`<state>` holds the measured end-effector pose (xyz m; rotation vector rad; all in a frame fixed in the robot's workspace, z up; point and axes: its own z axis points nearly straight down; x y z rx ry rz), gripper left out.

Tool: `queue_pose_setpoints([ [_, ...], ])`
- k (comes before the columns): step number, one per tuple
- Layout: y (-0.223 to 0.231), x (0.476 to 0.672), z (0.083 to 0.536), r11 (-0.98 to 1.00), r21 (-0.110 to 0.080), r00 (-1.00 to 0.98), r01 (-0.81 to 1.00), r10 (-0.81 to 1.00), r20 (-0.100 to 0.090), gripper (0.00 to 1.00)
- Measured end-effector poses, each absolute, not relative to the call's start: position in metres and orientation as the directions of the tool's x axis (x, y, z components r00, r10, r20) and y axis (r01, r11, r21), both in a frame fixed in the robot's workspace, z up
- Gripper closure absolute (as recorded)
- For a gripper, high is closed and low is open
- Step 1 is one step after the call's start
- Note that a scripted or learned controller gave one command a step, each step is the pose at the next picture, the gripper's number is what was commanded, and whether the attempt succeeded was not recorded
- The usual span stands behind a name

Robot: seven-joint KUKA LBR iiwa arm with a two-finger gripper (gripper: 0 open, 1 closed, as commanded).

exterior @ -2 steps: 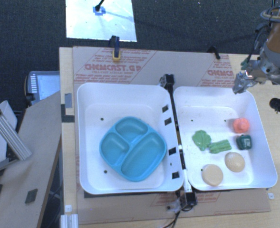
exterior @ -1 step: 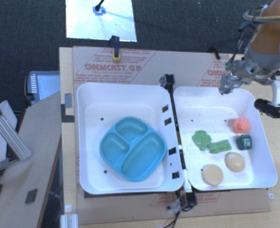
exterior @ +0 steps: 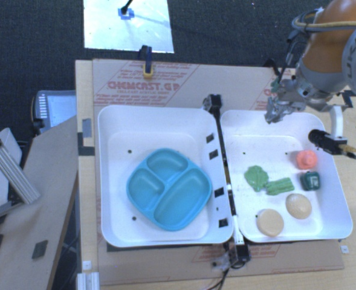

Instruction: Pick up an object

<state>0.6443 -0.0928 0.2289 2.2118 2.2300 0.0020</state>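
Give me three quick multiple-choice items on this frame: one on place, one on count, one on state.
1. Where is the blue plate?
A. left bin
B. right bin
C. on the bench outside the bins

2. How many beige round things lie in the right bin?
A. none
B. two
C. five

3. Where is the gripper?
A. pressed on the plate
B. at the far edge of the right bin, apart from the things in it
C. over the left bin

Key: 1 A, the plate lies flat in the left bin. 2 B, two sit side by side near the front. 3 B, it hangs at the far rim.
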Motion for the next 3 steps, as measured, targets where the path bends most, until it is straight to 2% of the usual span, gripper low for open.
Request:
queue_pose_setpoints([
  [1, -0.046, 0.637, 0.225, 0.007, 0.001, -0.007, 1.0, 1.0, 0.0, 1.0],
  [2, 0.0, 0.624, 0.233, 0.008, 0.001, -0.008, 1.0, 1.0, 0.001, 1.0],
  [3, 0.051, 0.608, 0.222, 0.008, 0.0, -0.008, 1.0, 1.0, 0.001, 1.0],
])
